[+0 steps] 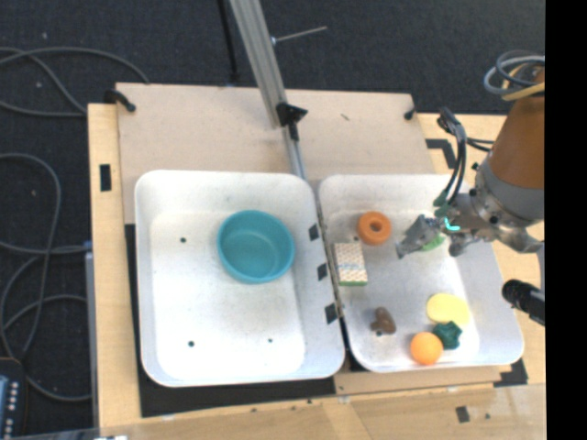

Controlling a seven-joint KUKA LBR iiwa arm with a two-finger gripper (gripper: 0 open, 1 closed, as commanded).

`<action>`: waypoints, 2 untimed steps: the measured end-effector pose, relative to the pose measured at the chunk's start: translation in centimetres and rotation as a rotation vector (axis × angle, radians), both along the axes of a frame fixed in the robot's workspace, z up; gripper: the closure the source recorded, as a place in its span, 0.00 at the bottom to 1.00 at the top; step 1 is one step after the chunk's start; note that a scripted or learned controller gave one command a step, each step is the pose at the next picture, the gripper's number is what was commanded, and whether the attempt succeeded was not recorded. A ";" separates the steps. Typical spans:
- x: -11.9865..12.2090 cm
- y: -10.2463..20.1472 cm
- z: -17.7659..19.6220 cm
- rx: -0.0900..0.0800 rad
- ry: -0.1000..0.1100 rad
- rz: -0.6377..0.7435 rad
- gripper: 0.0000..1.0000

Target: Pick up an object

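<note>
Gripper over right bin, jaw state unclear, nothing visibly held; risk of clipping donut at 9 o'clock, nudging it toward sponge, missing.

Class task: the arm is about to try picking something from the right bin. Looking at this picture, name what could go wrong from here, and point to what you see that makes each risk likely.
1. The gripper hangs between the orange ring and the yellow piece; it may descend onto bare bin floor.
2. The yellow piece, green piece and orange ball crowd together, so a grasp there could knock neighbours.
3. The ball may roll from the fingers.
</note>
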State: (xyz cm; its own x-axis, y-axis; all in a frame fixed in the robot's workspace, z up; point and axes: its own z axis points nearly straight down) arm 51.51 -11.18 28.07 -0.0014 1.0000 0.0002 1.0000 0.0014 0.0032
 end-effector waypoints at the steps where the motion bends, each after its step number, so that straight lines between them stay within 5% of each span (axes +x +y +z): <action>1: 0.2 0.2 -4.3 -0.002 0.005 -0.003 0.00; 2: -0.3 0.2 -8.6 -0.002 0.006 -0.003 0.00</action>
State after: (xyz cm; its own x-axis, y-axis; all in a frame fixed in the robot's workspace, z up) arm 51.19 -11.02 19.47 0.0015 1.0000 -0.0020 1.0000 -0.0015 -0.0030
